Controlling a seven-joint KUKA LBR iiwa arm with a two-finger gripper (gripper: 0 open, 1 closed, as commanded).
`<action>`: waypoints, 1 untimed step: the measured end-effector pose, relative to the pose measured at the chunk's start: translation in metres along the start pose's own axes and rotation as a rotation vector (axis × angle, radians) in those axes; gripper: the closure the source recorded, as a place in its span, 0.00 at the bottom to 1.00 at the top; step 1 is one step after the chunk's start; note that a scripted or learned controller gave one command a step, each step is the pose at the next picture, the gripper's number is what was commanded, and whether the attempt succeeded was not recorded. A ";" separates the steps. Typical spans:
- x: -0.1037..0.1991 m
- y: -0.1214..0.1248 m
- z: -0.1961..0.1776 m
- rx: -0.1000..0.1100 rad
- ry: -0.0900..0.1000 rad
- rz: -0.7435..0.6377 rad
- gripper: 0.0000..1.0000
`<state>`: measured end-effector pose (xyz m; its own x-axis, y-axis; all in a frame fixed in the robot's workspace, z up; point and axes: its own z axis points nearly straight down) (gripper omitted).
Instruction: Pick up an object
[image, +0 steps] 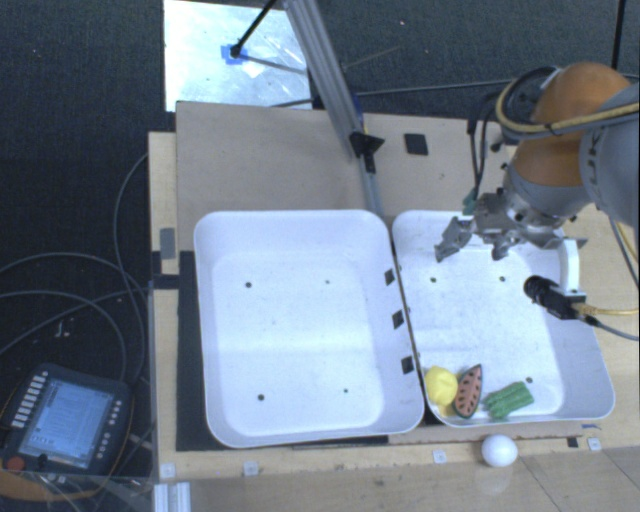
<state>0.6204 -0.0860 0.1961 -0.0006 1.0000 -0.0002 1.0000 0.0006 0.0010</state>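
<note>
- Gripper (468, 250) hangs over the far-left part of the right bin (505, 325), close to that bin's far edge. Its two fingers (448, 243) are spread apart, and nothing sits between them.
- The arm (572, 110), grey with an orange band, reaches in over the right bin's far-right corner.
- The things to pick lie in a short row along the right bin's near edge, well apart from the gripper.
- A yellow lump (441, 385) sits in the near-left corner of the right bin, close against the wall shared with the left bin (300, 330).
- A reddish-brown slice (468, 391) lies just beside the yellow lump on its right. The two seem to touch, and the slice stands tilted on its edge.
- A green piece (508, 399) lies next in the row, near the slice and a little apart from it, with its long side at a slant to the near edge.
- A white ball (499, 450) rests outside the bins on the bench (270, 160), just beside the near edge of the right bin and below the green piece.
- The two bins touch along their shared edge, where small black clips (398, 320) sit.
- A grey pole (330, 70) slants across the bench's far edge and ends near the far end of that seam.
- A handheld pendant (62, 420) with a lit screen lies off the bench, beyond its near-left corner, among loose cables (120, 290).
</note>
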 end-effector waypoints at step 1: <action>-0.083 -0.026 0.018 0.002 -0.002 0.006 0.00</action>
<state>0.5945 -0.1689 0.1782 0.0055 1.0000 -0.0022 1.0000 -0.0055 -0.0006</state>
